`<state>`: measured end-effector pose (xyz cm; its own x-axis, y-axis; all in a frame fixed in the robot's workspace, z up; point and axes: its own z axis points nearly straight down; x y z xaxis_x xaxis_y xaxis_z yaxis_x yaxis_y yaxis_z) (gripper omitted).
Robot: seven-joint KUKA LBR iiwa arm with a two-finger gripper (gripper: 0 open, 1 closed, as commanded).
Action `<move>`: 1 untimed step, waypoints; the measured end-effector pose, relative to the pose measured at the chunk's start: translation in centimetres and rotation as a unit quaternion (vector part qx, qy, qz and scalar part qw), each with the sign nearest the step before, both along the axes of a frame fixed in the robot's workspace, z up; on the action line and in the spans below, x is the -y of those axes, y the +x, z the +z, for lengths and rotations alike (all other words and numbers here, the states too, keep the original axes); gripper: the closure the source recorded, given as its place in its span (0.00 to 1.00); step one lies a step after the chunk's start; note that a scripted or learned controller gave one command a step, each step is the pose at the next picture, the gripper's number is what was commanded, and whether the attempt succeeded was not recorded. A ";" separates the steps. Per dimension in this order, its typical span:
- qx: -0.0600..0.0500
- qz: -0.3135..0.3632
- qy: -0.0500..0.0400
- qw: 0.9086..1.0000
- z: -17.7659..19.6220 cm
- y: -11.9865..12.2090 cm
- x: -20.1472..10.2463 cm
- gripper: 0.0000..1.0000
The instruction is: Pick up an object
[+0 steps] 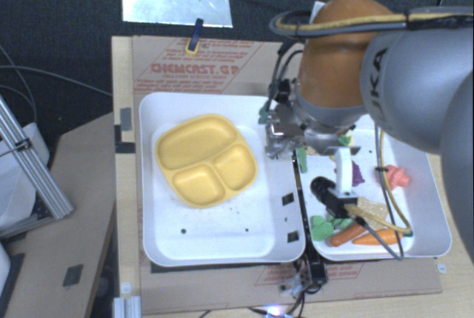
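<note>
Your gripper sits over the right white bin, up at its left edge; can't tell its opening. Nearest pick, the orange carrot-shaped toy, lies toward the camera, long axis left-right.

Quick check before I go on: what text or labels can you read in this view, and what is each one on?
"CHEMCAST GP" in red, on the board under the bins.
"KA", the end of a black logo, on the arm.
Smaller red print below "CHEMCAST GP": too blurred to read.
Red print on the board's front edge: too blurred to read.
</note>
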<state>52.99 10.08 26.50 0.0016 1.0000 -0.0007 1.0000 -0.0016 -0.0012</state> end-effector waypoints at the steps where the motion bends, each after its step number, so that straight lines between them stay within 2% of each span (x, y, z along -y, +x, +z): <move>1: -0.002 0.004 0.000 1.000 -11.7 0.6 -4.0 1.00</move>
<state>53.61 14.08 14.84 -0.0062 1.0000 0.0001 1.0000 0.0062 -0.0061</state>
